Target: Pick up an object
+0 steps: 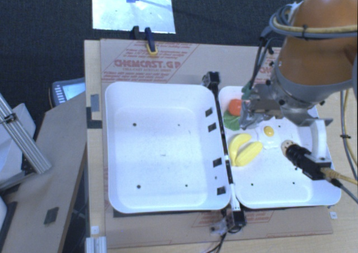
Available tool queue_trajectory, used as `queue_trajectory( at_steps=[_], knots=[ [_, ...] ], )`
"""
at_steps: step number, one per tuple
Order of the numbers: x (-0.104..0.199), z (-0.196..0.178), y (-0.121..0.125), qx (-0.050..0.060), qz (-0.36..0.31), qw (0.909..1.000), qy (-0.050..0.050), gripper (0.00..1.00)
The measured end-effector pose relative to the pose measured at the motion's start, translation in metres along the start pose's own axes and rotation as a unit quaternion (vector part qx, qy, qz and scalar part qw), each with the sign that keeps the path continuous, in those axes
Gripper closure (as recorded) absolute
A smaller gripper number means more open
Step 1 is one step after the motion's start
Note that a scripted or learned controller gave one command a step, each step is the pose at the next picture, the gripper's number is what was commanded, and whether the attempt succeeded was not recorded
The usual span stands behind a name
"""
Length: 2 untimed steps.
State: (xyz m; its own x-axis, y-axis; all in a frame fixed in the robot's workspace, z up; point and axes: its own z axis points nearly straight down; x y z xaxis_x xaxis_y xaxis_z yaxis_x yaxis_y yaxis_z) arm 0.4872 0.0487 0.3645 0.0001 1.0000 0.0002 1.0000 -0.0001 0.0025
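In the right bin (pixel 319 190), my gripper (pixel 250 118) low over toys, its grip I cannot tell, banana (pixel 245 150) just below, red and green toy (pixel 234 111) beside it, fried egg (pixel 269 132) near.

Dark carpet floor (pixel 45 22); shiny metal sheet (pixel 133 0)

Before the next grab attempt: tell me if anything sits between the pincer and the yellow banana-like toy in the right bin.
Nothing visible does. The pincer hangs over the right bin, just above and right of the yellow toy, with bare bin floor between them. The orange and green toy lies to the pincer's left, the fried-egg piece to its right, both off that path.
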Motion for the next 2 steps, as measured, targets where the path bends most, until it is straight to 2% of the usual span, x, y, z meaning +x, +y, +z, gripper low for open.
queue_trajectory(
  at_steps=[1, 2],
  knots=[
    [0.046, -0.016, 0.0, -0.001, -0.004, 1.0, 0.001, 1.0],
    [0.044, -0.034, 0.0, 0.0, -0.003, 1.0, 0.0, 1.0]
  ],
)
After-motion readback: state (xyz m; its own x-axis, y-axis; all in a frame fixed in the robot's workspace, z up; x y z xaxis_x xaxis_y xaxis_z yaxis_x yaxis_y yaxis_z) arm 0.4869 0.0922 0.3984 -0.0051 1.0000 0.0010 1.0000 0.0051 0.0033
